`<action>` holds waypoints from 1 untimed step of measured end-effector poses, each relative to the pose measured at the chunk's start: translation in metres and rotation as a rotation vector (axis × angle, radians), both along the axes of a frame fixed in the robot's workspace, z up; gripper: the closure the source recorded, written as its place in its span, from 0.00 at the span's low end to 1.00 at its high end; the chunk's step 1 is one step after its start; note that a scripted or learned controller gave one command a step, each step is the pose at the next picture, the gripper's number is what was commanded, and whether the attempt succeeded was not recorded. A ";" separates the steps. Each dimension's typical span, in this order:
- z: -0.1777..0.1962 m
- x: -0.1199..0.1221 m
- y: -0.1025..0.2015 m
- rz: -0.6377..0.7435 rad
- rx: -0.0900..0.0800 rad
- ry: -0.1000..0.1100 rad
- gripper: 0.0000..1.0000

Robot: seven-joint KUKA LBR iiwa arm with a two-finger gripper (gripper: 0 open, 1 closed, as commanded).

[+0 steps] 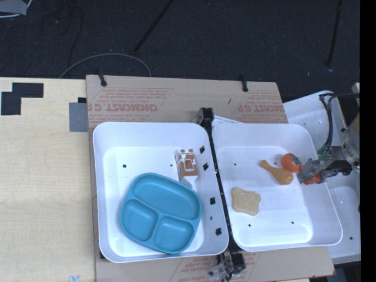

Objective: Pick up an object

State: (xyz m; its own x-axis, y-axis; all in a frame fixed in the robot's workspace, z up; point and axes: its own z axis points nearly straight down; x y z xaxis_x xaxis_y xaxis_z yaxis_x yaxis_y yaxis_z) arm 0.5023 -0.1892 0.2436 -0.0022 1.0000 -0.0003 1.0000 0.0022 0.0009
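Blue divided plate [160, 213] lies nearest, in the left bin [111, 157], a small orange-and-white block [187, 163] just beyond it. In the right bin [294, 231] sits a pale beige lump [245, 201]; farther back, an orange drumstick-shaped toy [277, 172]. At that bin's right rim the gripper [310, 172] touches a red-orange toy [290, 161]; finger spread cannot be told.

The gripper [310, 172] is small and dark grey, with bits of black metal. Behind it sits a pale grey part of the arm [352, 148]. A thin black cable [330, 119] loops up beside the arm.
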 end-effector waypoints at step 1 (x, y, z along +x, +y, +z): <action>0.008 0.004 0.054 0.003 0.003 0.003 1.00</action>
State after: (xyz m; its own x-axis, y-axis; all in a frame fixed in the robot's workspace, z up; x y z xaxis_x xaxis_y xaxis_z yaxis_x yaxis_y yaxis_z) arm 0.5058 -0.1350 0.2511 -0.0053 1.0000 0.0028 1.0000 0.0053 -0.0023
